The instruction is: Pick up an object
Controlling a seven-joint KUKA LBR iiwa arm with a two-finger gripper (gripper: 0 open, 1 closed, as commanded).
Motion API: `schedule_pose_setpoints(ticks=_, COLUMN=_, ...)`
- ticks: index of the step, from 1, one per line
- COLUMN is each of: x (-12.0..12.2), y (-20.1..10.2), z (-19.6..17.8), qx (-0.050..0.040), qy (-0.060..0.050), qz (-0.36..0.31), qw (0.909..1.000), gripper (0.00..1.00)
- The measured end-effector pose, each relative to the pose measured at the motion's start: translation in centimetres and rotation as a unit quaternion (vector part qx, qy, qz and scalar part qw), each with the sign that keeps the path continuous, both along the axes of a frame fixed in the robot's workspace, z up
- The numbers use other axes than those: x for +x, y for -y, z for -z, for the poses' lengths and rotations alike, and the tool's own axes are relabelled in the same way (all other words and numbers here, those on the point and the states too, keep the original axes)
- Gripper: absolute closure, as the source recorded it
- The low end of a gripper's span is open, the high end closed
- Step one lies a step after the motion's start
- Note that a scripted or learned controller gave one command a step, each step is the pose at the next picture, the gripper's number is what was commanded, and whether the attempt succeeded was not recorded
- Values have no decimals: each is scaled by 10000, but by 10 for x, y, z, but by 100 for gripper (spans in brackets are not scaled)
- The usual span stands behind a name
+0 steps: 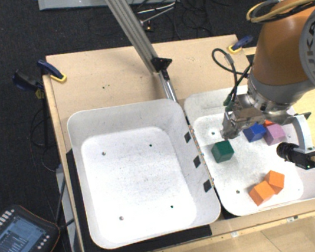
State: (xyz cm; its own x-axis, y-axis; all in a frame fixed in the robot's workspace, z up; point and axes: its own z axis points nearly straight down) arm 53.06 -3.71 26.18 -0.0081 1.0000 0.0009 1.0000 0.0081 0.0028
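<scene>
Here, a matte green cube (223,151) on speckled plastic.

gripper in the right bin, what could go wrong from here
1. The gripper sits above and right of the green block, so closing here may catch nothing.
2. The blue block and pink block lie tight beside the wrist, so a descent could shove them.
3. The cable loops near the wrist and might snag.
</scene>
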Motion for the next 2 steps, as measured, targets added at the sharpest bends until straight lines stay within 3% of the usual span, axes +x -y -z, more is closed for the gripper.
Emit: schedule_pose_setpoints(ticks=2, x=57, y=-105, z=4, qx=-1, qy=-1, qz=1, qw=10000, gripper=100)
